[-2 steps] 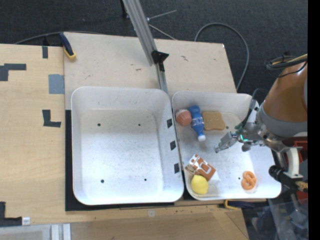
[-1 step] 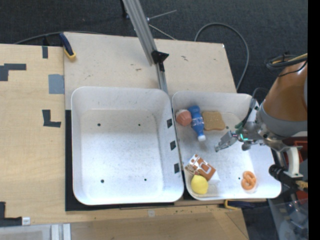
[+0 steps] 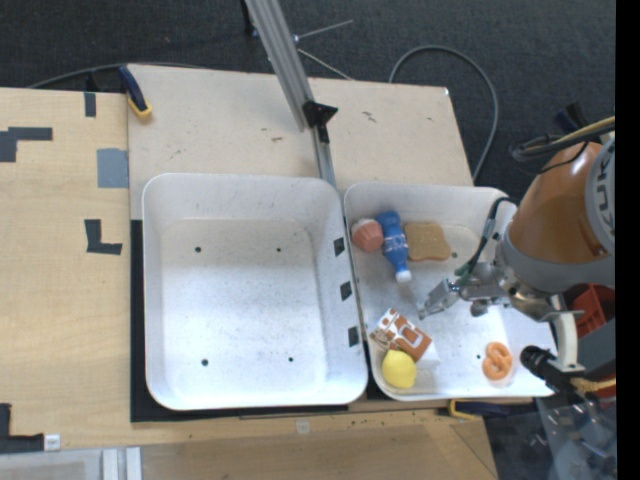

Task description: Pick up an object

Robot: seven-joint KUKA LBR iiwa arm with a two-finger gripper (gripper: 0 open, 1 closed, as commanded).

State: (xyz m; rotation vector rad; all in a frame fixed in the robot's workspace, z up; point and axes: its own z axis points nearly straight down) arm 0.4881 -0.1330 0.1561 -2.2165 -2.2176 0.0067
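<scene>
camera view: the gripper (image 3: pixel 452 296) is being held open and empty, right of centre in the frame, over the right bin (image 3: pixel 455 196). a blue bottle (image 3: pixel 394 245) is lying at its upper left, well apart.

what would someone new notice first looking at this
The orange-banded arm reaching in from the right, its hand over the right bin. Next, the bright things there: a blue bottle near the far side, a yellow lemon at the near edge, and an orange piece near the right corner.
</scene>
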